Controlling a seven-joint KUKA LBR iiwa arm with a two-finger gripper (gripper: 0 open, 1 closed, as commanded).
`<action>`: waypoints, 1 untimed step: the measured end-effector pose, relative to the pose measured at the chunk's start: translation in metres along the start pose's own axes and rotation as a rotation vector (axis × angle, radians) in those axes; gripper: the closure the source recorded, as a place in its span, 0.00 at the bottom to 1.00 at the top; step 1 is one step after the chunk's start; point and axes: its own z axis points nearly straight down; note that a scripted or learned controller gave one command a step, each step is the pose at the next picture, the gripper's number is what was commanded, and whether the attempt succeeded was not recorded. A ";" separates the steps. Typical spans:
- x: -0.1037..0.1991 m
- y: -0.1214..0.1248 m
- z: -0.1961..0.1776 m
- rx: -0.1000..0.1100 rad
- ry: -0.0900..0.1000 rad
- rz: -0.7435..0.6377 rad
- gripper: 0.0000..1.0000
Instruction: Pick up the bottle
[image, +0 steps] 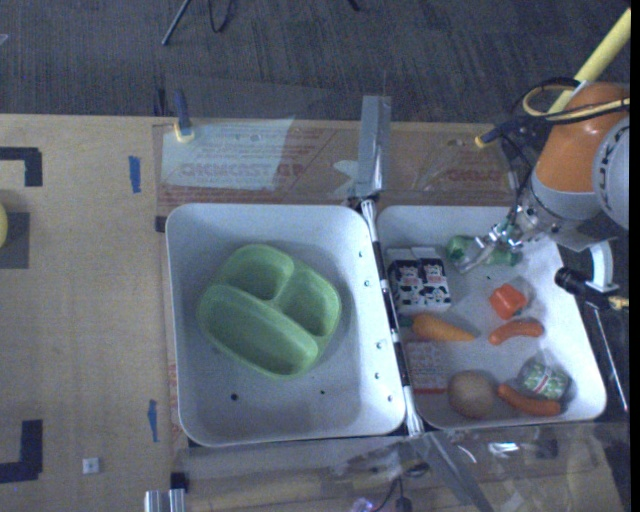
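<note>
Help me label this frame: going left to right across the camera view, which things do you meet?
Green divided plate → cow-print carton → potato → orange block → green-labelled packet.

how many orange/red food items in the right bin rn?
4. A carrot left of centre, a small orange block right of it, a sausage-shaped piece just below the block, and another long piece near the front right corner. More may hide under the gripper.
</note>
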 end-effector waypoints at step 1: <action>0.024 -0.028 -0.029 -0.007 -0.007 -0.067 0.00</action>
